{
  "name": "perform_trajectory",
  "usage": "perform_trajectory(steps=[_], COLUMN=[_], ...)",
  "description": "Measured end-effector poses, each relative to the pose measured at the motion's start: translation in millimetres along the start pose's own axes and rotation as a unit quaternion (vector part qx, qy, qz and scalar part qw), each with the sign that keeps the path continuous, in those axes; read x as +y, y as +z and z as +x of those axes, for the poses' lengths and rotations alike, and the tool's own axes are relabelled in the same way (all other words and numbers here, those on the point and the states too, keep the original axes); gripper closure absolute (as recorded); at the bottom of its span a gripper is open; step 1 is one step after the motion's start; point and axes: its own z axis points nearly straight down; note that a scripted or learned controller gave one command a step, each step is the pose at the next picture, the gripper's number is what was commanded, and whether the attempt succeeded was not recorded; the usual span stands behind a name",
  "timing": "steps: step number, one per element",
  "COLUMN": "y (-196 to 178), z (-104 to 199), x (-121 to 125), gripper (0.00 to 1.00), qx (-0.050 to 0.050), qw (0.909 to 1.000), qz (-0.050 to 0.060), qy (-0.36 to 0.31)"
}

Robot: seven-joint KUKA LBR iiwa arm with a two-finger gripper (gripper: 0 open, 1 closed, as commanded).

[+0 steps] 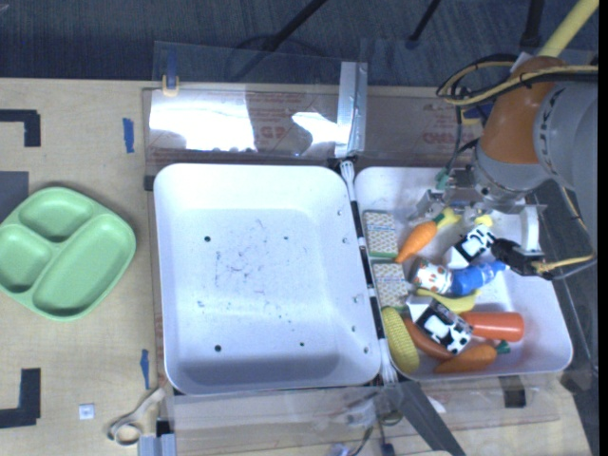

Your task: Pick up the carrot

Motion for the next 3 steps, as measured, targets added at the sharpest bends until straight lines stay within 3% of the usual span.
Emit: perform_trajectory(steps=[1,2,3], y=[9,-2,-84], z=[28,28,-13], x=[-24,-23,-46], gripper=[0.00,1.00,1.00], qx=[-0.001,-0.001,0.000], qw=[0.9907,0.9908,0.9534], qz=[0.000,-0.003,0.000], qy=[-0.136,-0.135,-0.302])
